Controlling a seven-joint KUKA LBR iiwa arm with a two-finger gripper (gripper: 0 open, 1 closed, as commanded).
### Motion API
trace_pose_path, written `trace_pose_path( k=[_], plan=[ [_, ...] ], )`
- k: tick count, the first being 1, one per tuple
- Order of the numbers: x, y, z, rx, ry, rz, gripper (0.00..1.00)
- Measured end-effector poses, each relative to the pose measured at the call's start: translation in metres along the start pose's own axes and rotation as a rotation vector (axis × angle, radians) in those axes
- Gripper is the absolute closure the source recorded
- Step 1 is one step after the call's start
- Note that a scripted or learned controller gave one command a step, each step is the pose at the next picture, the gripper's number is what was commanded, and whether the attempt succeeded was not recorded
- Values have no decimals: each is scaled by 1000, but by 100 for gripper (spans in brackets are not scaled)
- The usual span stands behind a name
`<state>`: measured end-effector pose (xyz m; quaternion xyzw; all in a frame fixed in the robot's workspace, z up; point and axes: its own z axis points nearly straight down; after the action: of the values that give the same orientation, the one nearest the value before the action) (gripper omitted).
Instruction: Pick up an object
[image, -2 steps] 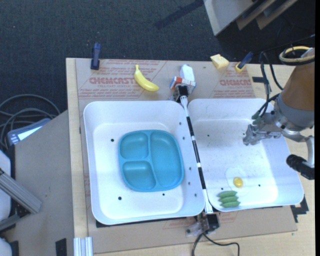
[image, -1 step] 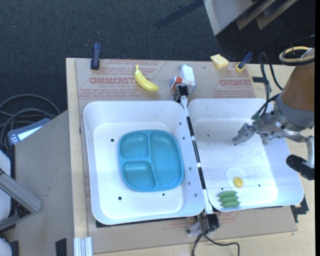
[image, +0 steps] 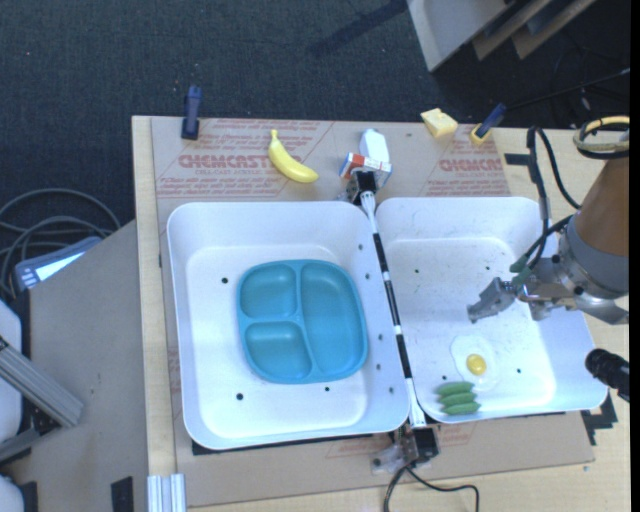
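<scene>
Likely target: fried egg toy (image: 474, 361) in lower middle of the right bin (image: 520, 215), green pea pod (image: 458, 396) just below it. Gripper (image: 489, 301) hangs above and right of the egg, holding nothing; finger spread can't be told. Step: approach, nothing lifted. Next: descend over the egg and close. Blue divided plate (image: 301, 320) sits in the left bin (image: 200, 240). Bench board (image: 225, 160) reads "CHEMCAST", upper frame.

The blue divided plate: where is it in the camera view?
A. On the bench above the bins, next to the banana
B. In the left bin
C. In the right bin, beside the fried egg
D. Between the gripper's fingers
B: the blue divided plate lies flat on the floor of the left bin, while the fried egg and the gripper are over the right bin.
</scene>
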<state>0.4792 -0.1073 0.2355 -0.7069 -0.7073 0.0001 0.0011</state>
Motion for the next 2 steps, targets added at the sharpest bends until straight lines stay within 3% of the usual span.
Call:
trace_pose_path(
  k=[1, 2],
  plan=[
    [-15, 0, 151, -3, -2, 1, 0],
    [-6, 63, -11, -6, -2, -1, 0]
  ],
)
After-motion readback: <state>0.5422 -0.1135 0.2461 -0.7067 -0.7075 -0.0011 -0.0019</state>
